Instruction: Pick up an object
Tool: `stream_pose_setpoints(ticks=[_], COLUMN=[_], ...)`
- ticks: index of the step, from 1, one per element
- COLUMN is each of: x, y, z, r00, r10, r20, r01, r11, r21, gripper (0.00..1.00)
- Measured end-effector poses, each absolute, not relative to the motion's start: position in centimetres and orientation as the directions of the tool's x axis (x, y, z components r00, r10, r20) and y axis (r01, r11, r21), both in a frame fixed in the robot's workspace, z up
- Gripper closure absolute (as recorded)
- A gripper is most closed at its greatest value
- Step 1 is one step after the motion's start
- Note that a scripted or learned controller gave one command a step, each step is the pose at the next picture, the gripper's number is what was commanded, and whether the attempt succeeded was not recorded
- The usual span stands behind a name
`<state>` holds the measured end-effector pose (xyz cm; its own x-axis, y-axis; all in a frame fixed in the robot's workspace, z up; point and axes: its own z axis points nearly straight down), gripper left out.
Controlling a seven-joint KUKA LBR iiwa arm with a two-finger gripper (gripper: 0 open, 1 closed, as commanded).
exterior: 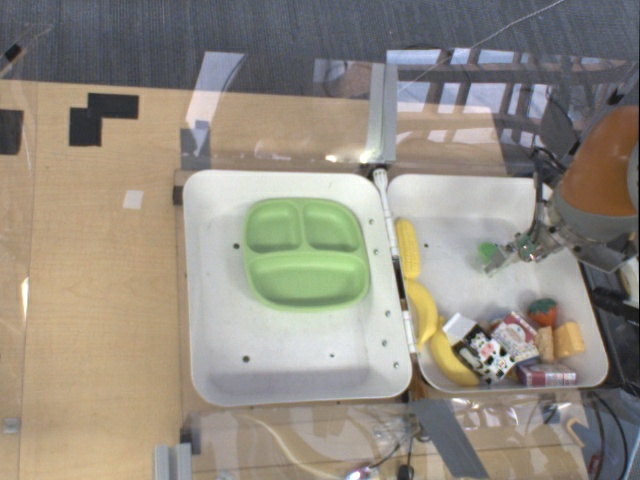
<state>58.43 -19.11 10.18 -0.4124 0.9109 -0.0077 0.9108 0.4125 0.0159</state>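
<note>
My gripper (512, 251) hangs low over the right bin (450, 203), near its middle right, below the arm's orange band (603, 163). A small green object (489, 255) lies right at the gripper's tip, on its left side; whether it is gripped or only touched is unclear. Along the bin's left wall lie yellow bananas (407, 249), with another curved one (451, 364) at the front. In the front right corner is a heap of small items: a black-and-white box (481, 352), a red-and-white box (516, 336), a red fruit with a green top (542, 311) and tan blocks (560, 341).
A green divided plate (303, 253) sits in the left bin (230, 358). A metal divider (392, 268) separates the two bins. Clear panels and a frame stand behind the bins. The wooden bench (90, 268) stretches to the left.
</note>
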Motion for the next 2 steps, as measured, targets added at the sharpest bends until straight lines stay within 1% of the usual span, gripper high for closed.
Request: stream_pose_setpoints(ticks=[1,2], x=[58.4,61.2], y=[-19.1,-20.1], z=[10.2,8.9], r00=[-0.412,-0.43], r10=[0.911,0.903], r20=[-0.008,-0.004], r01=[0.911,0.903], r11=[0.412,0.43], r21=[0.016,0.008], gripper=[0.0,0.0])
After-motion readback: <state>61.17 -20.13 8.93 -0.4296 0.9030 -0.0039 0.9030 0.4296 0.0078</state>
